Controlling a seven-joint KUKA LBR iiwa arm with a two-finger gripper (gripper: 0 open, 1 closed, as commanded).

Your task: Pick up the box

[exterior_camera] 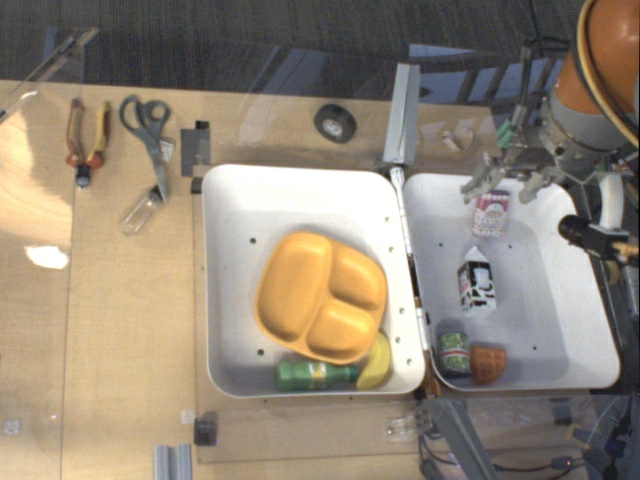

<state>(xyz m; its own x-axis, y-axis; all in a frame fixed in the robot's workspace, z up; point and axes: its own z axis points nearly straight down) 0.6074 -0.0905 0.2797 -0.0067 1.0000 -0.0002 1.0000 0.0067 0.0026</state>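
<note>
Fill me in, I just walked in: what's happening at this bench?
A robot arm reaches in over the right bin, its gripper right above a small pink box near the bin's far edge. A milk carton, a can and a brown item lie nearer. The left bin has a yellow tray and a green bottle.

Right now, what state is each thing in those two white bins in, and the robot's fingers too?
Pink box: upright in the right bin, under the gripper, fingers spread above it.
Milk carton: lying in the right bin.
Green can: upright at the front.
Orange tray: upside down in the left bin.
Green bottle: lying on its side.
</note>
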